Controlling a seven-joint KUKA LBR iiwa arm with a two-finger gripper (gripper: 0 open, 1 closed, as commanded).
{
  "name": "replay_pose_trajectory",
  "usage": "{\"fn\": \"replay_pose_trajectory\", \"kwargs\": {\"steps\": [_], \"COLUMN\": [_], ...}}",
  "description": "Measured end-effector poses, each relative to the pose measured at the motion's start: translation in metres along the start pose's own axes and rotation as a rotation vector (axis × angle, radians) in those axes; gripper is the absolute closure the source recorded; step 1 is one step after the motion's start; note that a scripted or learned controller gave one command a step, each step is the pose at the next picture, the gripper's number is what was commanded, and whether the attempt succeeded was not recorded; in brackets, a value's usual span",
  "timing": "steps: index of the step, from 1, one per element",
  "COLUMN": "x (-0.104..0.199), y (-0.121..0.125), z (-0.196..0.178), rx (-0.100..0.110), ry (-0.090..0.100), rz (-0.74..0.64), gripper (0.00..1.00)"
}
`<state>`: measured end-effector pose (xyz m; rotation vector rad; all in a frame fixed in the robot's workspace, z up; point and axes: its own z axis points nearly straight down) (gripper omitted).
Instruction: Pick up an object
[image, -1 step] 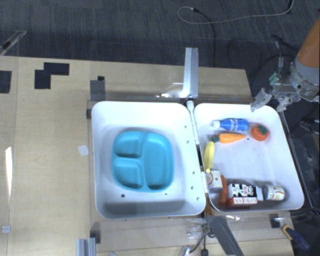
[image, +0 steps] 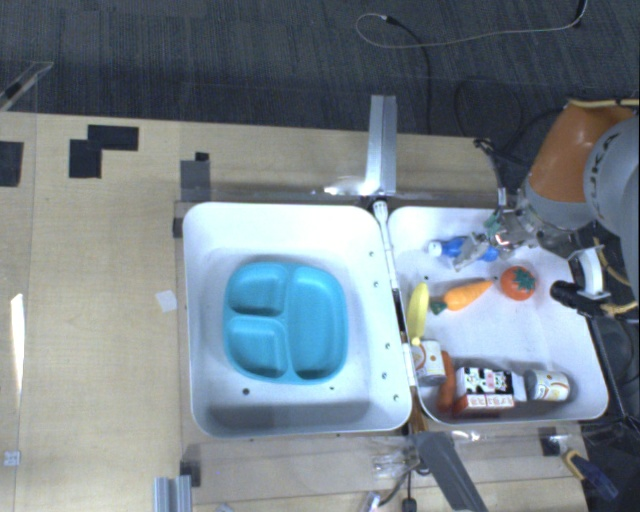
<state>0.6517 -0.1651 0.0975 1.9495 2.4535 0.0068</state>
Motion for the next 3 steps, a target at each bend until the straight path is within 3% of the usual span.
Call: {"fn": "replay_pose_trajectory", "kwargs": {"steps": [1, 2, 3], "x": [0.000, -0.014, -0.002], "y": [0.000, 0.017, 0.020], "z": [-0.011, -0.116, -0.172], "rx": [0.003, 0.000, 0.000], "ry": [0.000, -0.001, -0.001], "rz": [-0.003, 0.128, -0.020], "gripper": [1.00, 1.00, 1.00]}}
